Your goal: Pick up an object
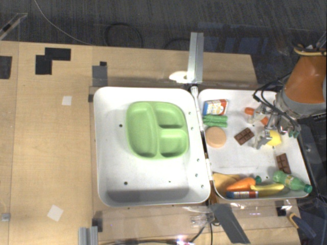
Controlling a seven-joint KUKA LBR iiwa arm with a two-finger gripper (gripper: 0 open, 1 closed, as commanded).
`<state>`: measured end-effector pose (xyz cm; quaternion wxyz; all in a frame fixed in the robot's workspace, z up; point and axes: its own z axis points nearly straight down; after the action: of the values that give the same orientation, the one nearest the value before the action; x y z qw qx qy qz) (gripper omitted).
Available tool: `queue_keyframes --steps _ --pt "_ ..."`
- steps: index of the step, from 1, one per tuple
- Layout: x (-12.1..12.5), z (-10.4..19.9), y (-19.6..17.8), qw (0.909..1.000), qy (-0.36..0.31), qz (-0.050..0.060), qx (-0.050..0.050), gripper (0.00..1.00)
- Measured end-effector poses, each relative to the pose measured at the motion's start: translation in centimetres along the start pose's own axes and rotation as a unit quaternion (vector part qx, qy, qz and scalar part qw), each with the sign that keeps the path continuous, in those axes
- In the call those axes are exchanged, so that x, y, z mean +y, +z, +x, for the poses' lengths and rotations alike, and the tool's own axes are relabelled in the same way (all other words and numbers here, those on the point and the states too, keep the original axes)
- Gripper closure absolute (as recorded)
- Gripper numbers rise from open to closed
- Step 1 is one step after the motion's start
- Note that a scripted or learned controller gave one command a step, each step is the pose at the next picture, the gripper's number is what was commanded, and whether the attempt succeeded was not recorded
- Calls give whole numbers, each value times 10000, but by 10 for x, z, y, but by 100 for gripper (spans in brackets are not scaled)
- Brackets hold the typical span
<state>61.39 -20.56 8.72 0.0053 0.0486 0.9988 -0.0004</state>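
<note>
Metal hand (269, 135) hangs low in the right bin (232, 154), touching a small yellow block (275, 139); whether it grips, I cannot tell. Nearer lie a carrot (242, 183) and green bottle (291, 181); farther, a round tan disc (216, 137). A glossy green divided plate (156, 129) fills the left bin (110, 152).

I see two white bins (110, 188) on a pale wood bench (46, 152). The left bin holds a light green tray (156, 129). In the right bin, at 11 o'clock, sits a blue, white and red packet (215, 107); below it are green pods (215, 120) and a tan disc (216, 137). Brown chocolate pieces (243, 135) lie near centre. At 6 o'clock are an orange carrot (240, 184) and a green bottle (291, 181). Black patches (52, 59) mark the bench at 10 o'clock.
</note>
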Motion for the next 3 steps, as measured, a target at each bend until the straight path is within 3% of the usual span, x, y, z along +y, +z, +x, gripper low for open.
queue_keyframes --steps 1,2,3 --pt "46 5 -1 9997 -253 0 -8 0" --pt "69 16 -1 10000 -86 7 -13 0" --pt "70 13 -13 9999 -111 1 -44 100"
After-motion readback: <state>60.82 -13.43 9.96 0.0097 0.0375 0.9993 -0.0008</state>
